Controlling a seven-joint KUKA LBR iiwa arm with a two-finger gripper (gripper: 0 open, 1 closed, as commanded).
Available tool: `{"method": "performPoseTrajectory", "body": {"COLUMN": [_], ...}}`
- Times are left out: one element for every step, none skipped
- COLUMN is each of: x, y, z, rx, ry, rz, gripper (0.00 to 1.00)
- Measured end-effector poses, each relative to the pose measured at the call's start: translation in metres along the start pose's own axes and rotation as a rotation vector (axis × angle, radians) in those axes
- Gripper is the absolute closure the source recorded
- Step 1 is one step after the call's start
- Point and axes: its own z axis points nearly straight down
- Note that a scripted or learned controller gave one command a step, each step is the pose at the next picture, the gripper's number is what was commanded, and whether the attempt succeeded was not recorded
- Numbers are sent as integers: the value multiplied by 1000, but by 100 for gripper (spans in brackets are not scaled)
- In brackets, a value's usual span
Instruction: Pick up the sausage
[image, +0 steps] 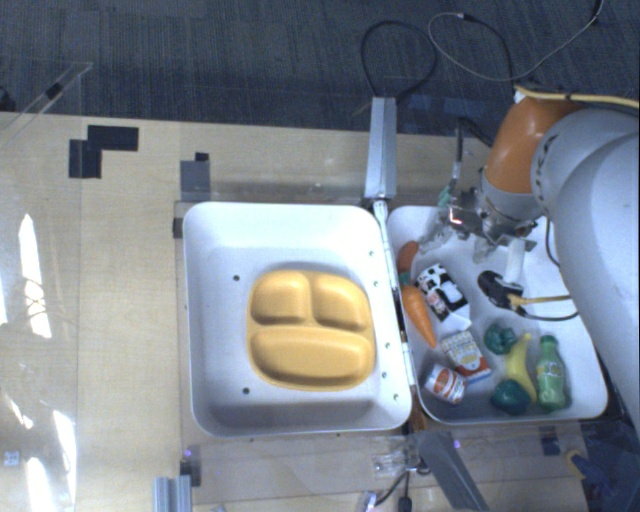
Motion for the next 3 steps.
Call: {"method": "performPoseTrajectory", "body": {"x": [0,0,-36], "y": [0,0,-45], "z": [0,0,-27], "rx": [0,0,1], "ry": [0,0,1], "rz": [0,0,105], "gripper": [0,0,0]}}
